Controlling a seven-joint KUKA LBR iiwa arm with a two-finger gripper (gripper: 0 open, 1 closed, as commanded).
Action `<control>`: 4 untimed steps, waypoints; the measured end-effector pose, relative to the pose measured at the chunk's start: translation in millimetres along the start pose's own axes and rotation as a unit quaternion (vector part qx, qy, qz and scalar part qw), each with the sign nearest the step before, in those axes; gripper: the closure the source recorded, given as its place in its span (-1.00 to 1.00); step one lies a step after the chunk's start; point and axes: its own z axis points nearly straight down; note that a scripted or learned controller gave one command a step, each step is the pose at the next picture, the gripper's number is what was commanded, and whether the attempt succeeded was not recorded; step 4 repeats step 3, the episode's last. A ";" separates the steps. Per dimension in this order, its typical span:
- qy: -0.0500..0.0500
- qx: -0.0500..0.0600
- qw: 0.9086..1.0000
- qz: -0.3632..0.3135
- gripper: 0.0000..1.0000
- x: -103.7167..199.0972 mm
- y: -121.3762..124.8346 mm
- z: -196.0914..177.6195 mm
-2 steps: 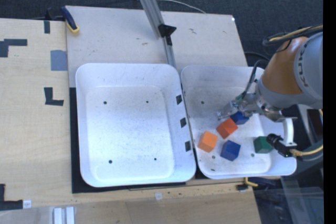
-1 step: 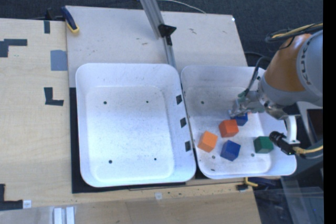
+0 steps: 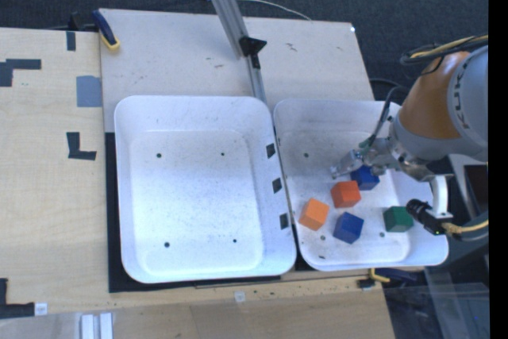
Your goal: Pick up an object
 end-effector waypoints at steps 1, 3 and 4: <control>-0.003 0.006 1.000 0.003 -1.00 3.7 -2.6 6.9; -0.003 0.004 1.000 0.003 -1.00 4.5 -1.4 -3.0; -0.003 0.004 1.000 0.003 -1.00 4.5 -1.4 -3.0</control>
